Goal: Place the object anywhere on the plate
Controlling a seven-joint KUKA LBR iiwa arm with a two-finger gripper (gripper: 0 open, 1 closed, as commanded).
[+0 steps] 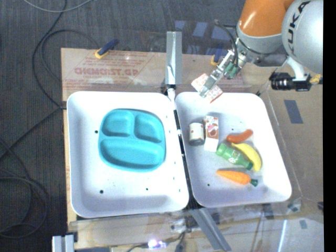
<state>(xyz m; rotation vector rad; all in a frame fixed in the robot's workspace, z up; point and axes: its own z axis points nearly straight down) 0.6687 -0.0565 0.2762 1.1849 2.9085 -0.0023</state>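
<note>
A blue plate point(132, 139) with three compartments lies in the left bin point(84, 193). The right bin point(273, 188) holds a small grey can point(196, 133), a red and white carton point(211, 132), a red sausage point(239, 136), a green bottle point(233, 156), a yellow banana point(250, 155) and an orange carrot point(235, 177). My gripper point(211, 92) hangs above the far edge of the right bin, beyond the carton. Its tips are over a red and white patch, and nothing from the bin is seen between them.
A metal divider post point(172, 62) stands behind the seam of the two bins. A blue and yellow clamp point(106, 48) sits on the brown board at the back left. Cables trail over the dark floor to the left.
</note>
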